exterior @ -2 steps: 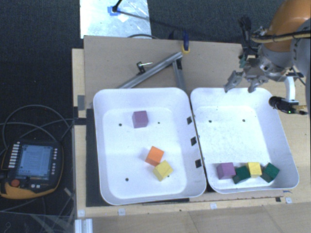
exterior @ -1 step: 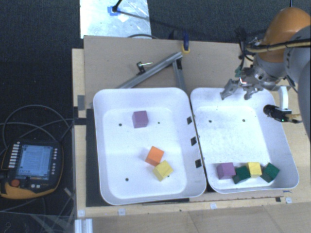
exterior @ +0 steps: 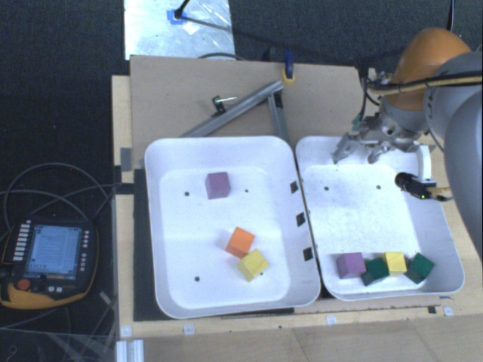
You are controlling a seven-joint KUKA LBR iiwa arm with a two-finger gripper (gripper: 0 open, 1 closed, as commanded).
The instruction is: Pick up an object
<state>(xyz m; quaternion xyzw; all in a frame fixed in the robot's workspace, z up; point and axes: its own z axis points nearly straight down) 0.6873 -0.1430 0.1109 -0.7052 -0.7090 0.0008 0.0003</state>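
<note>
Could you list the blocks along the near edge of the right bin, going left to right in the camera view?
Purple block → dark green block → yellow block → second green block, all in the right bin.

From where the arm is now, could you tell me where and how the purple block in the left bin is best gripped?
Come straight down on the purple block and close on two opposite flat side faces. It sits alone in the left bin, well apart from the orange block and the walls, so there is probably finger room on every side. The gripper hovers over the right bin.
</note>
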